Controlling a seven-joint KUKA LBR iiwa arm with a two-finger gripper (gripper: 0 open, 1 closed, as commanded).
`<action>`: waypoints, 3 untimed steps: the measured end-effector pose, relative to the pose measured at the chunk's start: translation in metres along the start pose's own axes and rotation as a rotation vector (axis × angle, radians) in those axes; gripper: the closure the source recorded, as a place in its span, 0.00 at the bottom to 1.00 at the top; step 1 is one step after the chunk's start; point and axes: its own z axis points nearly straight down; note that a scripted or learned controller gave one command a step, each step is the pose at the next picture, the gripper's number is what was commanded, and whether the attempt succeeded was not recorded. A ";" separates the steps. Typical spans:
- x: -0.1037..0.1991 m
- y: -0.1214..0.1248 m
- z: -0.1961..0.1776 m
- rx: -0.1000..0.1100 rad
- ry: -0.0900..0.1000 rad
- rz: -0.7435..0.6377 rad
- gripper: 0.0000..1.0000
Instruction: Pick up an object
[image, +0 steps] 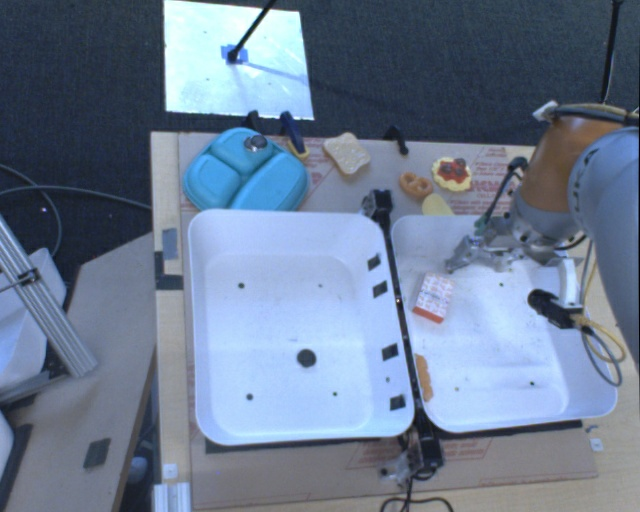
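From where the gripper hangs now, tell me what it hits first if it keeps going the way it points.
Probably the bare floor of the right bin: the gripper points down and left, short of the small red-and-white box. Depth is unclear.

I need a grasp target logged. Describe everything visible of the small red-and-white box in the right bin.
The small box is a flat rectangular pack, white on top with a pink-red pattern and an orange-red lower edge; it looks like cardboard. It lies flat and slightly askew on the floor of the right bin, in the left half, apart from the bin walls. The gripper sits above-right, not touching it.
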 end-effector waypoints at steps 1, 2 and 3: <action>-0.001 0.003 -0.021 -0.008 -0.002 -0.002 1.00; 0.077 -0.009 -0.025 0.002 0.003 -0.003 1.00; 0.143 0.014 -0.112 -0.005 0.002 -0.004 1.00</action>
